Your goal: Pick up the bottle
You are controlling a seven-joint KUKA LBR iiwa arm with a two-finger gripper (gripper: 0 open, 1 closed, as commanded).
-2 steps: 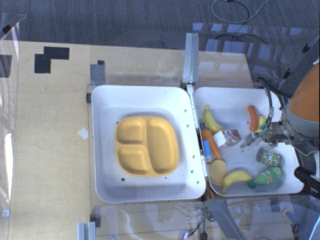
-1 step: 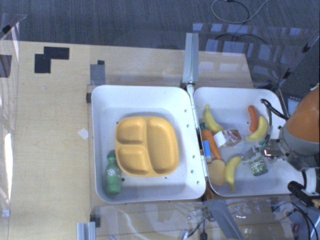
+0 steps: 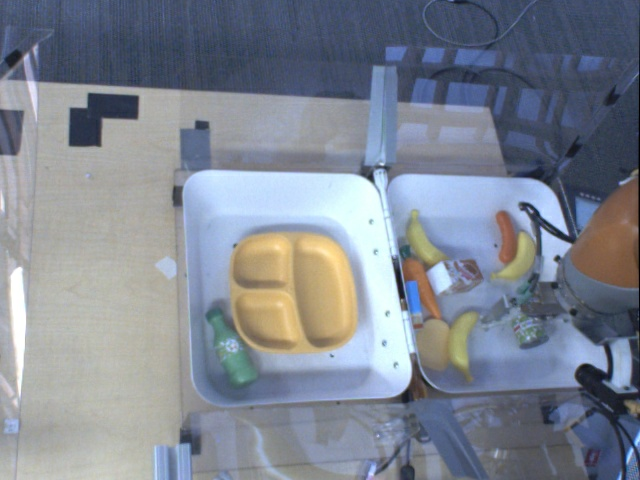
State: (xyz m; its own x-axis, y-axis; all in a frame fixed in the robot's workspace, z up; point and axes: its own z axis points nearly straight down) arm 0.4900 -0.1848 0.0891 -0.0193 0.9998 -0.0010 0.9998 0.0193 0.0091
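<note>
The green bottle (image 3: pixel 230 346) lies on its side in the front left corner of the left bin (image 3: pixel 200 203), just left of a yellow divided plate (image 3: pixel 295 290). Its white-labelled body points toward the bin's front edge. My gripper (image 3: pixel 523 313) is low in the right bin (image 3: pixel 545 368), far to the right of the bottle. It hangs right over a small green-grey object (image 3: pixel 529 331). The arm's orange band (image 3: pixel 610 243) rises at the view's right edge.
The right bin holds three bananas (image 3: pixel 423 240) (image 3: pixel 519 258) (image 3: pixel 461 342), a carrot (image 3: pixel 424 288), a red sausage (image 3: pixel 506 233), a snack packet (image 3: pixel 457 274), a blue-white item (image 3: pixel 413 301) and a tan round piece (image 3: pixel 433 344). A metal divider (image 3: pixel 380 118) runs between the bins.
</note>
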